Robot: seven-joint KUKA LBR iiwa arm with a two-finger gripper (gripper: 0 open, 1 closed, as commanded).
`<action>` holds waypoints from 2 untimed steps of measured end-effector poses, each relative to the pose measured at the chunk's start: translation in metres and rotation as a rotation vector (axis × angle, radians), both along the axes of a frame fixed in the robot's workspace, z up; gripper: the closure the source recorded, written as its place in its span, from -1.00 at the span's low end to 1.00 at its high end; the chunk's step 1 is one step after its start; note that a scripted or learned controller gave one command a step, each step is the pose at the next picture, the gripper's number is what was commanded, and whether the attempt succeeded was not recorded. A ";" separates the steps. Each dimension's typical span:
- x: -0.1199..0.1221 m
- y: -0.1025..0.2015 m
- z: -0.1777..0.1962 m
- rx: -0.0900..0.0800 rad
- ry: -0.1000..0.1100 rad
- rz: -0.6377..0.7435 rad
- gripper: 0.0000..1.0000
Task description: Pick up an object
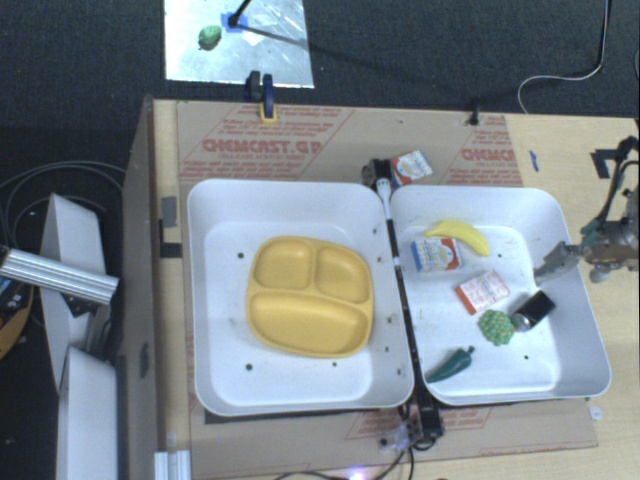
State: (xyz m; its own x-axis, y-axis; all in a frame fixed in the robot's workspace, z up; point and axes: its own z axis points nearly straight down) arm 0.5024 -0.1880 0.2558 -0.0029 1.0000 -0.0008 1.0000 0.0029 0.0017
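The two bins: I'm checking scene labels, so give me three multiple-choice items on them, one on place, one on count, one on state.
1. Where is the yellow divided plate?
A. left bin
B. right bin
C. on the bench

2. How many compartments has the plate?
A. two
B. three
C. five

3. How does the banana lie?
A. on the right bin's floor
B. on the plate
C. lifted in the air

Answers: 1 A, it fills the left bin's middle; 2 B, two above and one long below; 3 A, it rests near the far wall.

Plate [308, 296] sitting mid left bin [215, 268]; right bin [530, 368] holding banana [461, 234] and carton [436, 256] near far-left corner, pepper [451, 363] at near edge.
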 end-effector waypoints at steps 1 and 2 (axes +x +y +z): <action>0.043 0.034 -0.080 0.001 0.002 0.001 -1.00; 0.026 0.050 -0.171 0.001 0.000 -0.001 -1.00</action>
State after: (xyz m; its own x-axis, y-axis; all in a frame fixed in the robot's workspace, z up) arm 0.5282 -0.1379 0.0843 -0.0014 1.0000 -0.0003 1.0000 0.0014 0.0015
